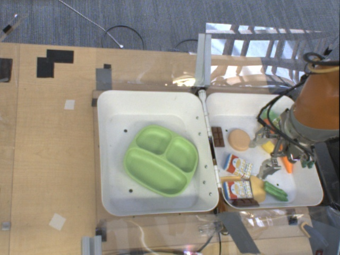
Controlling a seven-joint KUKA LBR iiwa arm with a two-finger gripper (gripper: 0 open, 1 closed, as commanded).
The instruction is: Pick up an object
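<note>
Overhead, the metal two-finger tool (272,154) hung above the right white bin (313,195), fingers seemingly apart, holding nothing.

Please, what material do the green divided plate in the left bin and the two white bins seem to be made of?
The green divided plate looks like moulded plastic with a matte finish: one even colour, soft rounded compartment walls, little glare. The left bin and right bin also look like plastic, smooth and slightly glossy, with rounded corners and faint sheen; thin painted metal cannot be ruled out.
</note>
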